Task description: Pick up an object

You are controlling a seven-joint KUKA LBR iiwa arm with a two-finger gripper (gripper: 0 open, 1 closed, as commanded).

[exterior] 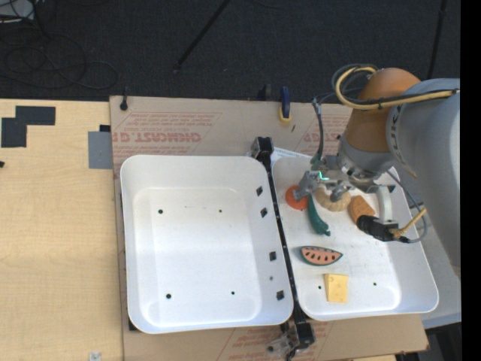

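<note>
The arm (pixel 406 119) comes in from the right and bends down over the back part of the right bin (pixel 421 292). Its jaws (pixel 325 185) are low over a small group of things there, but the wrist covers them, so I cannot tell if they are spread or pressed together, and nothing can be seen between them.

Under and beside the jaws lie an orange-red round piece (pixel 294 196), a green curved piece (pixel 316 218) that points toward the front, a pale beige thing (pixel 336 197), and an orange-brown piece (pixel 360 204) just to the right. Nearer the front, apart from this group, a watermelon slice (pixel 322 256) lies flat on the bin floor, and a yellow block (pixel 337 287) lies in front of it.

The left bin (pixel 150 194) stands just beside the right one, on a brown cardboard sheet (pixel 188 130) on the bench (pixel 52 232).
</note>
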